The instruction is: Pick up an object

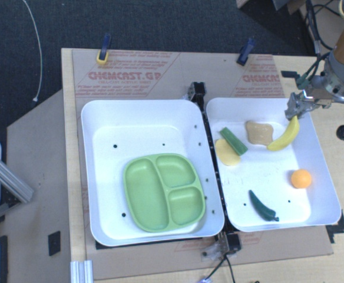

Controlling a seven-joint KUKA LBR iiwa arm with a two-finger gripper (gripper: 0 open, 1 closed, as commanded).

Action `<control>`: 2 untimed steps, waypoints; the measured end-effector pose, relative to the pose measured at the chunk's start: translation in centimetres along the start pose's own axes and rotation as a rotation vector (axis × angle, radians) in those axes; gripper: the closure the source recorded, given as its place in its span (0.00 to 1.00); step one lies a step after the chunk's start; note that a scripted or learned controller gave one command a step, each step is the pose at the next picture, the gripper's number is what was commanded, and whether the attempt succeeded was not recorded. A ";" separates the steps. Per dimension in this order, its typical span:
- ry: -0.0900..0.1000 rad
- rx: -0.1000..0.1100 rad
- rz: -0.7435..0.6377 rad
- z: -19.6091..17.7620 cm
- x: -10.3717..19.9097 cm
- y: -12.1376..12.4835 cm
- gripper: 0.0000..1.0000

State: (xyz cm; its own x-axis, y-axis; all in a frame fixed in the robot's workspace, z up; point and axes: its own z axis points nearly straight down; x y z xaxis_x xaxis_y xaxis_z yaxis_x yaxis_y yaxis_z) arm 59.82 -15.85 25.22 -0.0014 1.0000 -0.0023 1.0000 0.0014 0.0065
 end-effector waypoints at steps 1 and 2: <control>0.005 0.010 -0.003 0.7 5.4 -1.5 1.00; 0.005 0.009 -0.005 0.6 11.4 -2.5 1.00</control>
State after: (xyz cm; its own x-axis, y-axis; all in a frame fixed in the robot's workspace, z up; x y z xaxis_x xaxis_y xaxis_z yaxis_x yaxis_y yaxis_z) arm 57.35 -4.44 24.54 -0.0066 1.0000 0.0031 1.0000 0.0066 -0.0024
